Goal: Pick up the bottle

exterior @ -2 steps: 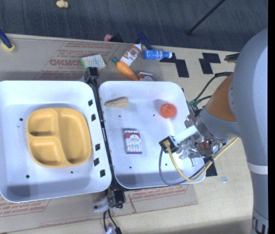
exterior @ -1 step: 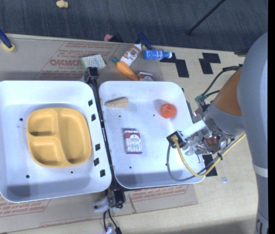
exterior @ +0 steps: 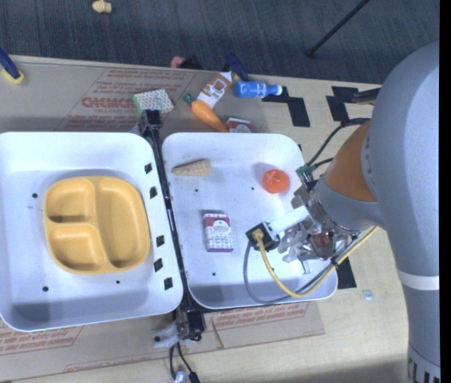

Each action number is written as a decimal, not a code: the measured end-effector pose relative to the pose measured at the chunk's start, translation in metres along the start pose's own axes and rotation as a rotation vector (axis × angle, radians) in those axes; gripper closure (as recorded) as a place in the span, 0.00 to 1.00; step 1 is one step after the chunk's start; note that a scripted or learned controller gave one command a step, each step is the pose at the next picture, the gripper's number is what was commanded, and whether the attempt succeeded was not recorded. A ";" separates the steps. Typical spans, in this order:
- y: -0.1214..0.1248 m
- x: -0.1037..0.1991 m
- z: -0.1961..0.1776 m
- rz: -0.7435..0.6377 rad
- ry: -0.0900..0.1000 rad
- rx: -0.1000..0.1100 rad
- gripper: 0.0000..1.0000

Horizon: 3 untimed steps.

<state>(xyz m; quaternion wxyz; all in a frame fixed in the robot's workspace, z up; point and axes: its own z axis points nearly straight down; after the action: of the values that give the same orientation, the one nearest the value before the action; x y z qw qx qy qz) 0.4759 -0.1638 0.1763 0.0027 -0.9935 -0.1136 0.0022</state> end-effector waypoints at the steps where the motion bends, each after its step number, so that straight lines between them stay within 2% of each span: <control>1: 0.002 0.000 -0.031 0.020 0.002 -0.001 1.00; 2: 0.009 -0.002 -0.043 0.020 0.001 -0.002 1.00; 3: 0.029 -0.007 -0.025 0.021 -0.001 0.000 1.00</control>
<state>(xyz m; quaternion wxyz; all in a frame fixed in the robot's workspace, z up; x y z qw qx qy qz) 0.4755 -0.1938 0.2009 0.0028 -0.9947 -0.1031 0.0027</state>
